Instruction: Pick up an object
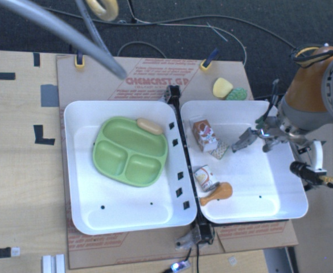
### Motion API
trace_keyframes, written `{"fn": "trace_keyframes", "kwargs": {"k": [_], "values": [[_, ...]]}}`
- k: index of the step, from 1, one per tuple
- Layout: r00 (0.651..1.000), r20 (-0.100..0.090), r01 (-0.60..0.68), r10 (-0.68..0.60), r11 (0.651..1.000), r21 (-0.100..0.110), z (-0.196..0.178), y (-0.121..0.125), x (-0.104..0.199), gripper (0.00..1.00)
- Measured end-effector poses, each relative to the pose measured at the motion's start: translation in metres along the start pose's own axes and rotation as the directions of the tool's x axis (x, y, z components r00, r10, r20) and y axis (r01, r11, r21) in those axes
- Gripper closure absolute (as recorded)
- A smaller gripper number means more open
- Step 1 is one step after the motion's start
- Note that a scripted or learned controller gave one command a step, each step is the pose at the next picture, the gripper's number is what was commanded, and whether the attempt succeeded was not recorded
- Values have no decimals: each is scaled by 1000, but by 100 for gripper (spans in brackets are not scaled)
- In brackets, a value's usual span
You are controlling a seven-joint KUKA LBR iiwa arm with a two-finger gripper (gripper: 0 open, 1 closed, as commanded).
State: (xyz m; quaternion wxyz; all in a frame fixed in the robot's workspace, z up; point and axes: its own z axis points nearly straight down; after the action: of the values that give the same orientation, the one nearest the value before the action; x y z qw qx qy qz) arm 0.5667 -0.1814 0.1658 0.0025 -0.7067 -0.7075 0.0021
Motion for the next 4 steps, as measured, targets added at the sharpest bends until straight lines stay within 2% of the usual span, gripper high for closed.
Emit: {"fn": "trace_keyframes", "kwargs": {"k": [2, 3, 4], "values": [[1000, 3, 0, 0, 1000, -6, 82, -5, -5, 0], [1000, 4, 1, -1, 1000, -9, 70, -4, -5, 100], [1000, 0, 0, 0, 1000, -9, 28, -6, -5, 100]]}}
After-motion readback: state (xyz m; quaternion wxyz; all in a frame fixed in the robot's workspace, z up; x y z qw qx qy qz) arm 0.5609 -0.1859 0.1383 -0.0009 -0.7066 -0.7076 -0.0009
